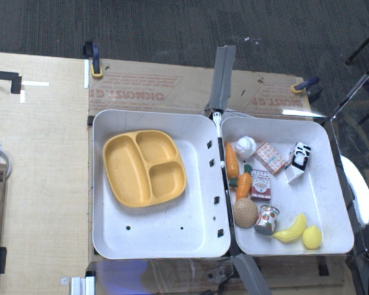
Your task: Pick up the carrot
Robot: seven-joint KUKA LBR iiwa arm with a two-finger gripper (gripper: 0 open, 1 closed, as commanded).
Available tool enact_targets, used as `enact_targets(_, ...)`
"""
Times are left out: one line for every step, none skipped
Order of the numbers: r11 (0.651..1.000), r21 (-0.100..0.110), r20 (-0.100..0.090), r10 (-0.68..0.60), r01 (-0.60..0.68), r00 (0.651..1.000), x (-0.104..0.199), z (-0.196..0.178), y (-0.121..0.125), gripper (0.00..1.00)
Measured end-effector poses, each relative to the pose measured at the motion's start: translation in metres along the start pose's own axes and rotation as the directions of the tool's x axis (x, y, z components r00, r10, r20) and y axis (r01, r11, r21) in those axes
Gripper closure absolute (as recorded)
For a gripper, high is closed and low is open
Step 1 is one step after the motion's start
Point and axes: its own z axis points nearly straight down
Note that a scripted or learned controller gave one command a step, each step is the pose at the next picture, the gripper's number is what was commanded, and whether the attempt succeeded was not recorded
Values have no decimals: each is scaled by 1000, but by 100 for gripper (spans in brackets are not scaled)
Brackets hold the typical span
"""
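Note:
Two orange carrots lie in the right bin [330, 201] near its left wall. The longer carrot [232, 160] points up and down beside the divider. A shorter carrot [243, 183] with a green top lies just below and right of it, touching a small red box [260, 185].
The left bin [112, 232] holds a yellow divided plate [145, 167]. In the right bin lie a white garlic bulb [245, 145], a pink box [270, 157], a black-and-white carton [298, 159], a brown potato [245, 213], a can [266, 219], a banana [291, 228] and a lemon [312, 237].

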Motion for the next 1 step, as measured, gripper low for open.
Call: enact_targets(1000, 2, 5, -5, 5, 1000, 1, -7, -1, 100)
